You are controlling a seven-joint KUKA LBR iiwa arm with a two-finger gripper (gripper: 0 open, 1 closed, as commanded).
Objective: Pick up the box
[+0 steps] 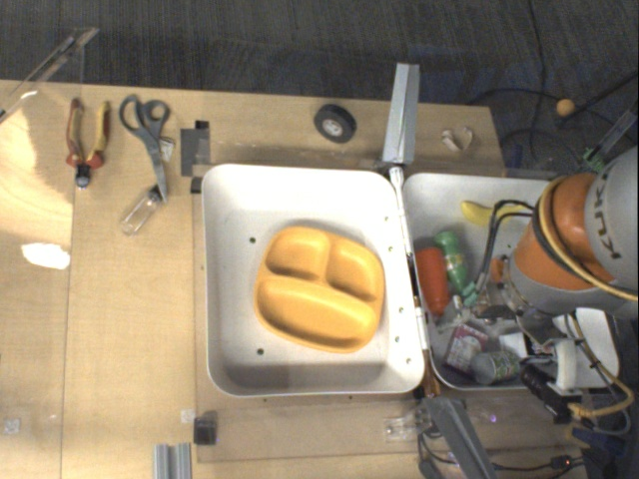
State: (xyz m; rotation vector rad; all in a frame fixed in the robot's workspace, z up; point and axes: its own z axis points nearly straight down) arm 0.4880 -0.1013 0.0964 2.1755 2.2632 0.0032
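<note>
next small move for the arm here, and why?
Probably lower the claw slightly toward the small box in the right bin. The arm hangs over that cluttered bin, the box lies beside an orange item, and nothing looks gripped.

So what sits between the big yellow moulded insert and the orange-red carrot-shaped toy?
In the camera view, bare white bin floor, then the two bins' adjoining rims, separate the yellow moulded insert from the orange-red toy.

A light wooden bench [120,347] fills the lower view; beyond its far edge lies dark grey carpet [260,13]. Bright glare [30,158] washes the bench's left edge.
</note>
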